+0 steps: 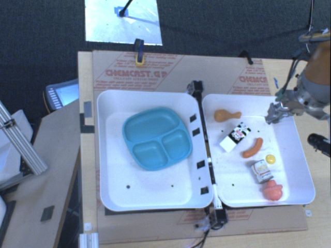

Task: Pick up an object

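The right bin (297, 143) holds an orange drumstick (226, 115), a white carton with black spots (235, 137), an orange sausage (253, 147), a small yellow piece (270, 159), a small can (262, 171) and a pink toy (273, 190). My gripper (274, 113) hangs over the bin's far right part, to the right of the drumstick and above the sausage. Nothing shows between its fingers.
The left bin (111, 138) holds a blue sectioned plate (156, 138). A black divider clamp line (201, 138) runs between the bins. The arm (315, 81) comes in from the right. A grey device (61, 95) sits left of the bench.
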Action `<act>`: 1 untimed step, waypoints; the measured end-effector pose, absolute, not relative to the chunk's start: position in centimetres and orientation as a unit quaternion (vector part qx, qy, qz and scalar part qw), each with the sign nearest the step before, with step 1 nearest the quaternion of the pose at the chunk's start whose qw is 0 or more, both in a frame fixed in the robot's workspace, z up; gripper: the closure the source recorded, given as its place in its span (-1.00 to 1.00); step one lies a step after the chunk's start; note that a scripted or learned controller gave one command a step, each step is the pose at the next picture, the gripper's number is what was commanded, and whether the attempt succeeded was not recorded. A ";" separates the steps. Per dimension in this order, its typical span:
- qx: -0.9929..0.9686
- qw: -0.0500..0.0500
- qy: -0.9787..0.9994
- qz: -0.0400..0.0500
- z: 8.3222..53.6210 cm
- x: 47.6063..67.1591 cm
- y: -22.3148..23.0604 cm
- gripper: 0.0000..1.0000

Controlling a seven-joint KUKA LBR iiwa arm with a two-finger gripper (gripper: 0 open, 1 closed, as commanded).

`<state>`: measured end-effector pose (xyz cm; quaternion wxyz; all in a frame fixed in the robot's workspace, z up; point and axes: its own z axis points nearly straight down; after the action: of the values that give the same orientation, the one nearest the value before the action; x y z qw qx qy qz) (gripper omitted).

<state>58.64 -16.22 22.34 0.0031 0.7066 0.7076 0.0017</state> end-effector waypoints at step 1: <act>0.706 0.002 0.709 0.001 25.4 58.8 -16.2 1.00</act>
<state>58.77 -16.24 25.39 0.0023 0.7057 0.7085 0.0013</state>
